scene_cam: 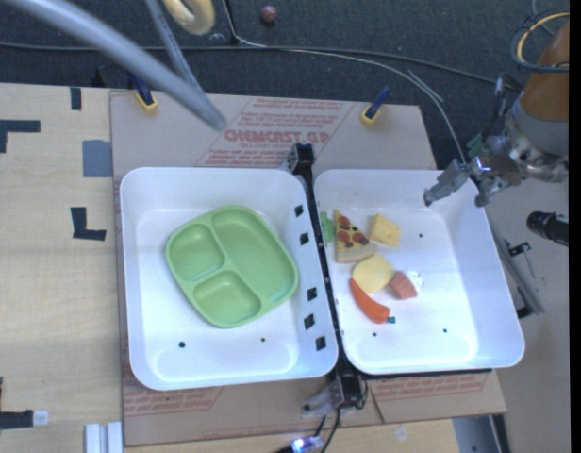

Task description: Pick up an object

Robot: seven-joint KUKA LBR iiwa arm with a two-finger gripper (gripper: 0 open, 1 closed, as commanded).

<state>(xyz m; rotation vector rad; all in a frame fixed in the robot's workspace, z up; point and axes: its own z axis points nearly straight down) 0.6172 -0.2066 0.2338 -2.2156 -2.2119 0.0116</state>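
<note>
The right bin [479, 321] holds several toy foods bunched at its left side: a pizza slice [350, 236], a yellow cheese wedge [385, 230], a pale yellow round piece [373, 274], an orange-red carrot-like piece [369, 303] and a small pink-red piece [404, 286]. My gripper [457, 192] hangs over the bin's upper right corner, well right of the foods. Its fingers stand open with nothing between them.
A green divided plate [232, 264] lies in the left bin [138, 281]. Black clips [309, 295] line the seam between the bins. Both bins rest on cardboard [272, 130] held by yellow clamps [373, 111]. Cables and a grey hose [111, 41] cross the top.
</note>
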